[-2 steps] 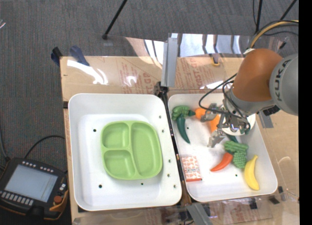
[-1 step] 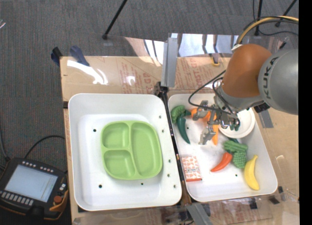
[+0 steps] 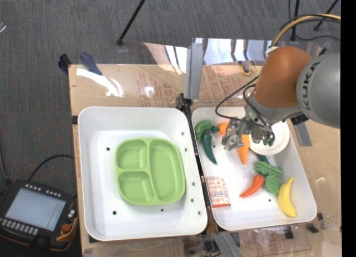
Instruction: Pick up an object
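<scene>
Crowded toys filled the right bin (image 3: 307, 194). Whether the gripper (image 3: 243, 137) above the carrot (image 3: 243, 152) was open could not be told. It risked nudging the white bowl (image 3: 276, 142) or slipping off.

Brown surface (image 3: 133, 86) under clear, glaring film. Two shallow white bins resting side by side on it: left bin (image 3: 94, 139), right bin (image 3: 306, 192), touching edges.

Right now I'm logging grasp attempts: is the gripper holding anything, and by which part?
Cannot be told. The two-finger gripper sits low in the right white bin, just above the orange toy carrot, but nothing visibly sits between its fingers.
</scene>
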